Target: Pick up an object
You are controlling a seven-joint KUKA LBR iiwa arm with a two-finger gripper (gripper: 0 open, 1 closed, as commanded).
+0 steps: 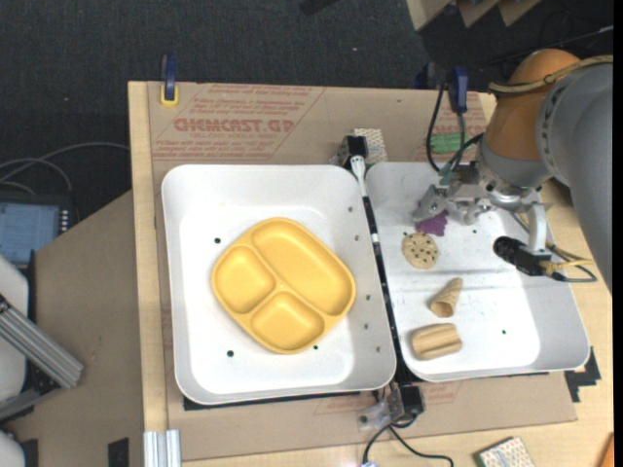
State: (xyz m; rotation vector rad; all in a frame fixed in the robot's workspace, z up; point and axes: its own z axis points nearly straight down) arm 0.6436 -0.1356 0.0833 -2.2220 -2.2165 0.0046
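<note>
Left bin (185, 261) holds a yellow divided tray (282, 283), tilted in plan. Right bin (545, 343) has the arm (545, 115) low over its far end. Gripper (446, 205) sits just above a purple object (434, 224), possibly touching; can't tell how far its claw is spread or whether it grips anything. Nearer: log-shaped piece (435, 341), cone (446, 298), round cookie (421, 250).

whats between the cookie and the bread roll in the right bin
In the camera view, the ice cream cone lies between the cookie above and the bread roll below, on the right bin floor, touching neither.
</note>
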